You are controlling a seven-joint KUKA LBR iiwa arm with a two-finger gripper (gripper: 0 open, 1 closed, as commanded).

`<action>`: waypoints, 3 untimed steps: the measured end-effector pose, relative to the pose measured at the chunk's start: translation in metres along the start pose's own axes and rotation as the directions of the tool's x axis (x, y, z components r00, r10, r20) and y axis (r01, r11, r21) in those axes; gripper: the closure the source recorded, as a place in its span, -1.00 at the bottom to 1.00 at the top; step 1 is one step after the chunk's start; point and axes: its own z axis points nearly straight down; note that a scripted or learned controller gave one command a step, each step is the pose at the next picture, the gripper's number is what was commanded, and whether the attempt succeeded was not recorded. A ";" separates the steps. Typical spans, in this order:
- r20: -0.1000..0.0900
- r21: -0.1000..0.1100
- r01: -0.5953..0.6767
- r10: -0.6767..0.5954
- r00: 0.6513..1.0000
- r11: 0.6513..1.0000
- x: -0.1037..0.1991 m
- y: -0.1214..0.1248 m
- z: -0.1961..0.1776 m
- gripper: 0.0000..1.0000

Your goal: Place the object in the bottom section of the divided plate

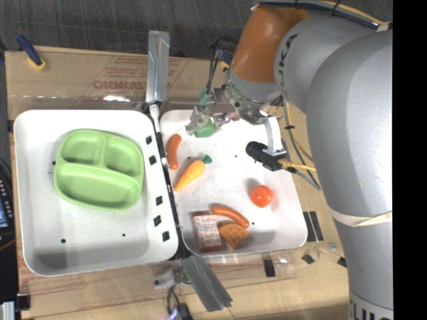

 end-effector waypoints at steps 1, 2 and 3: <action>0.001 0.006 -0.172 0.172 0.985 0.985 0.077 -0.053 0.021 1.00; 0.002 0.007 -0.175 0.175 0.984 0.984 0.132 -0.057 0.021 1.00; 0.001 0.006 -0.176 0.176 0.984 0.984 0.131 -0.057 0.021 -1.00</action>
